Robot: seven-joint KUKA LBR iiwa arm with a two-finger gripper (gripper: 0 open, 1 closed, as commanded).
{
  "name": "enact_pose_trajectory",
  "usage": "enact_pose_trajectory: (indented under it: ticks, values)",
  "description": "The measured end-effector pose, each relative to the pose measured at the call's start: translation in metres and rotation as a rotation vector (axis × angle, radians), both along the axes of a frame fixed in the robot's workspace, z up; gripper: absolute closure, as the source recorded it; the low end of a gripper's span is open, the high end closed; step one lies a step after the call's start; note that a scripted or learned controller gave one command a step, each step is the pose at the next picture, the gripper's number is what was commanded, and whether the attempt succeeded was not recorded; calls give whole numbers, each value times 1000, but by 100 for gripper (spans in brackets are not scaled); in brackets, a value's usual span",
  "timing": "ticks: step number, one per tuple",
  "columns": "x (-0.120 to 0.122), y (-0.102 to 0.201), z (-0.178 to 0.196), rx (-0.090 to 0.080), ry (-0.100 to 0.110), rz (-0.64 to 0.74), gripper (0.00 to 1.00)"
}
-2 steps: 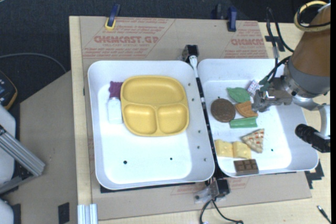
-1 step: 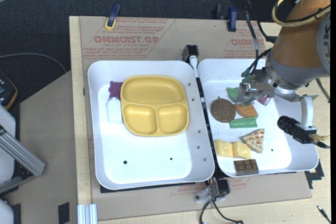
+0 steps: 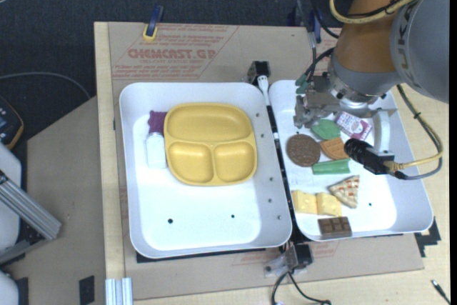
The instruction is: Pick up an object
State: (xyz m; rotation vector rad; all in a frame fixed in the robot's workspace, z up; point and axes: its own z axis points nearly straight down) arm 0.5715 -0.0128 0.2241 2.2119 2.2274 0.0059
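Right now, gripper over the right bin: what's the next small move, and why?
Probably a short drop straight down. The gripper hovers at the back of the right white bin, nothing visibly between its fingers, with the round brown cookie and green oval piece just in front of it.

The arm (image 3: 400, 25) runs off the right and top edges, so its upper links are cut away. Its wrist covers the far end of the right bin (image 3: 421, 207), and the jaws (image 3: 308, 111) sit in its shadow, too dark and crowded to tell whether they are apart or closed or touch anything. A pink-and-white packet (image 3: 355, 126) lies partly under the wrist. The yellow divided tray (image 3: 211, 141) hides most of a purple item (image 3: 156, 121) and the side of a white bottle (image 3: 155, 150) in the left bin (image 3: 200, 225). The printing on the table's cardboard (image 3: 171, 53) is faint and only partly legible. Grey metal parts (image 3: 25, 207) are cut by the left edge.
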Motion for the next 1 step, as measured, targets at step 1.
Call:
enact_pose_trajectory:
  ticks: [1]
  values:
    - [26,47,-8,-1,1,-2,100]
